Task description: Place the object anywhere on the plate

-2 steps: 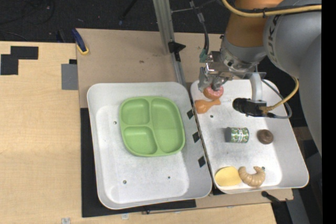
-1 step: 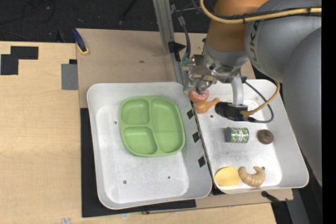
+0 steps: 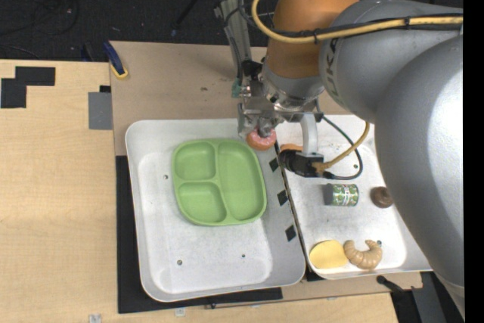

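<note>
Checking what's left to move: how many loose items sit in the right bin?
4: a green can, a brown lump, a yellow disc and a tan curled piece. The arm may hide more.

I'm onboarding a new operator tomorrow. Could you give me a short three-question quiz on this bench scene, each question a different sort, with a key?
1. True or false: the green plate lies in the left bin.
2. Multiple choice: how many compartments does the plate have? A) two B) three C) four
3. Fill in: the pink doughnut-like object, right under the end effector, sits at the plate's upper ____ corner.

Key
1. True.
2. B.
3. Right. The right bin bears a small green can, a yellow disc and a tan croissant-like piece.
</note>
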You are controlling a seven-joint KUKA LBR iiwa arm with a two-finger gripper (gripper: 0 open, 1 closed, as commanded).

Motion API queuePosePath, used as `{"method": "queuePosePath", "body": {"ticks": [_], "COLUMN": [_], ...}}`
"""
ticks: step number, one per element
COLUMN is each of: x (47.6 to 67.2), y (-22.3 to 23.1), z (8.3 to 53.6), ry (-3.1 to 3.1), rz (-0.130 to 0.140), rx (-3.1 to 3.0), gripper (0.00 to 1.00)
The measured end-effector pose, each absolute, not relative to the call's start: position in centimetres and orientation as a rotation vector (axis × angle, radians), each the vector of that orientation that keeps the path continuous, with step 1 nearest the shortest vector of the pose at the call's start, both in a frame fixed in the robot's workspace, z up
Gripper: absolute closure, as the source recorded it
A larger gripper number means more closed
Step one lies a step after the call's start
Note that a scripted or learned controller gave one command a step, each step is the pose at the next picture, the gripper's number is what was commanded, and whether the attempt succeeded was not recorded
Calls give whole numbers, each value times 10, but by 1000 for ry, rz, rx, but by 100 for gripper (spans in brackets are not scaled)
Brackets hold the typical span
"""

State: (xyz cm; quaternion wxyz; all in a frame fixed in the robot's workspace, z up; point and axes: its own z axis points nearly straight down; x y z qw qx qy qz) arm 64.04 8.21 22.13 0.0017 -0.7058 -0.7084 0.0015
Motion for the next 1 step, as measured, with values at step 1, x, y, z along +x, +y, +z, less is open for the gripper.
{"method": "queuePosePath", "body": {"ticks": [1], "x": [640], "y": [81], "z": [222], "ry": [-2222], "rz": [5], "rx": [-2217], "gripper": [0]}}
